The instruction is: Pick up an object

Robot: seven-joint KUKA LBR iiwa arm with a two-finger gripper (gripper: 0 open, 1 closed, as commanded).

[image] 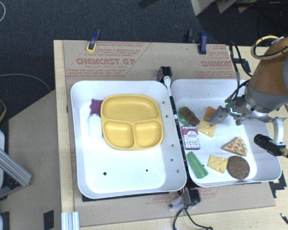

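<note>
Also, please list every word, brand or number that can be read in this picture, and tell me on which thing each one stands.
"CHEMCAST G.P": red print on the brown board under the bins, left part, readable though partly faint.
A second red print on the same board, right part near the blue clamp: cut off and blurred, not readable.
Small packet in the right bin: has printing, too small to read.

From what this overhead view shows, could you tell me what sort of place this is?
Most likely a robotics lab test bench. Two white bins sit on a clamped board stamped CHEMCAST, toy food such as a pizza slice lies in the right bin, and the robot arm reaches in over it.
</note>
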